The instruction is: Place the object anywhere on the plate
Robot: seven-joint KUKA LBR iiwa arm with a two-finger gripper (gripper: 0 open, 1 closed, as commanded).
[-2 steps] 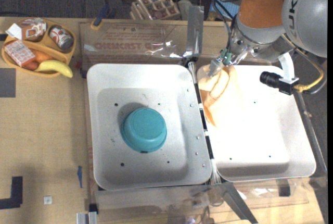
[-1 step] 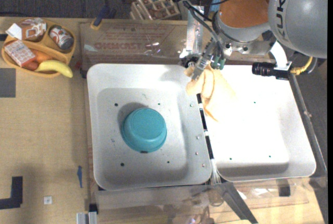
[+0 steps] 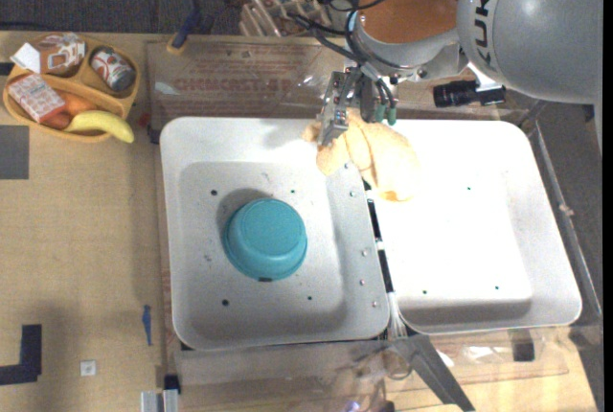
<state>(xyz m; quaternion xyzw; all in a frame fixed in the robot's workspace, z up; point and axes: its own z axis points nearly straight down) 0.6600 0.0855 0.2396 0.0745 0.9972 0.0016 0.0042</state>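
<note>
1. In the left bin (image 3: 192, 305), well to the left of the gripper, sits a teal plate (image 3: 266, 238), round and turned dome-up as far as I can tell. Nothing lies on it, so the placing is not yet done.

2. Left of the plate, off on the bench (image 3: 77, 286) outside the bin, there is a yellow tray (image 3: 19, 108) with a banana (image 3: 101, 123) and some small packets. It looks to have no part in the job.

3. Up and to the right of the plate, over the ridge where the two bins meet, hangs the gripper (image 3: 337, 125). Its fingers point down at the pale yellow object (image 3: 378, 159).

4. That object is soft-looking and lumpy, and it drapes from the gripper down across the inner edge of the right bin (image 3: 479, 238), right of the plate and apart from it.

5. The jaws seem to pinch the upper left end of the object, since it bunches up against the fingers. I judge it held, though the grip looks slight.

6. As I see it, the pick-up is about done. What is left is the carry leftward and down to the plate, then the release.
</note>
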